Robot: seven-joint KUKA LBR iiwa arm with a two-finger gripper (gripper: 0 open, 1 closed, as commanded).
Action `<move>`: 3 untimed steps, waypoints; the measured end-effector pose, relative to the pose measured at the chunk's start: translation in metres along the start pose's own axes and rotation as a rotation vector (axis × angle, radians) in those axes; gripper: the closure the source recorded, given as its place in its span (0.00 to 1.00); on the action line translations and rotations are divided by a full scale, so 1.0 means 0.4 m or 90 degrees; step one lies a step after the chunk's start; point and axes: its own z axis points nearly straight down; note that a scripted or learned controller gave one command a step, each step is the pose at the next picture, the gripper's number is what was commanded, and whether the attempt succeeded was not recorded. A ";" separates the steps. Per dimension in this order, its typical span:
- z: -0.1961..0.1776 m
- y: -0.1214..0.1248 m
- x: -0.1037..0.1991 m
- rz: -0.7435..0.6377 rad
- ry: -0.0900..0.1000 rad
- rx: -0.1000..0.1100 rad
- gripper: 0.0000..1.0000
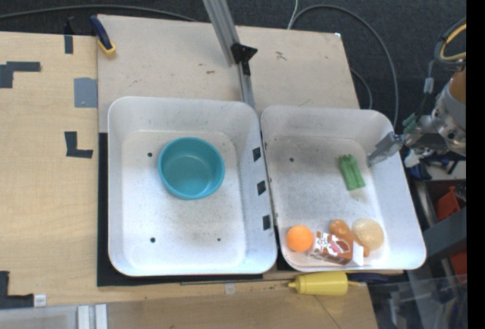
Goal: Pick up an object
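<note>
The right bin (318, 123) holds a green block (352, 172) near its middle right. Along its front wall lie an orange ball (299, 238), a red and white packet (332, 246), a small orange piece (341, 229) and a pale round fruit (367, 232). A teal bowl (191, 167) stands upright in the left bin (136, 244). My gripper (383, 148) hangs at the right bin's right rim, a little right of and above the green block and apart from it. Nothing shows in its grasp.
A yellow bottle (322, 284) lies on the bench just outside the right bin's front wall. A grey pole (220, 9) slants down to the gap between the bins. Cables (333, 13) run behind the bench. The arm's body (451, 111) stands at the right.
</note>
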 end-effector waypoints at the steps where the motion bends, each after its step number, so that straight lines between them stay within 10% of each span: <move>1: 0.000 0.000 0.000 0.000 0.000 0.000 0.00; 3: 0.247 -0.014 0.045 0.000 0.001 0.004 0.00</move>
